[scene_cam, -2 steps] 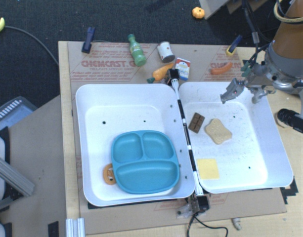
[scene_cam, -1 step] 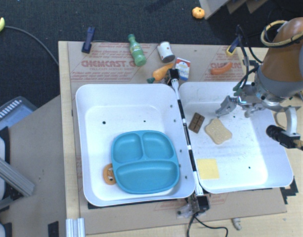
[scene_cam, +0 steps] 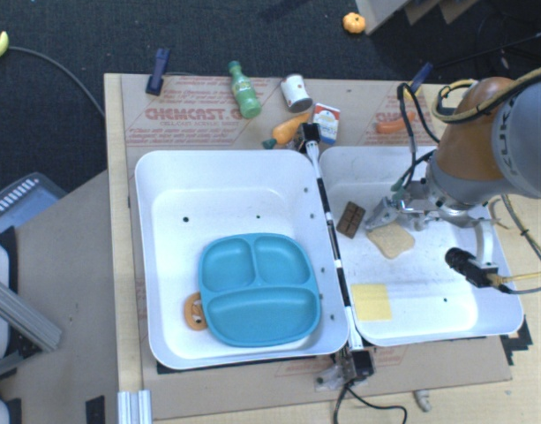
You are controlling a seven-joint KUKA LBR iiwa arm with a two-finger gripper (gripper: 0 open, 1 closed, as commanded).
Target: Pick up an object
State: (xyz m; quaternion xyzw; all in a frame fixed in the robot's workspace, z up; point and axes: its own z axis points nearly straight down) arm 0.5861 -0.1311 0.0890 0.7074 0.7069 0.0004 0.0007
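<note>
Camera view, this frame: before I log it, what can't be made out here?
- Hand: too small, and seen against the arm's metal, to tell whether its fingers touch the tan slice beneath.
- Brown round item: mostly tucked under the blue divided plate, so its identity is unclear.
- Small carton behind the bins: print too small to read.
- Arm's upper part: cut off by the right edge.

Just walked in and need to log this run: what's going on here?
The grey arm reaches in from the right, with its gripper low in the right bin, right above a tan slice of bread. I can't tell whether it has hold of it. A brown chocolate bar and a yellow square also lie in that bin. The left bin holds a blue divided plate with a small pretzel beside it.
</note>
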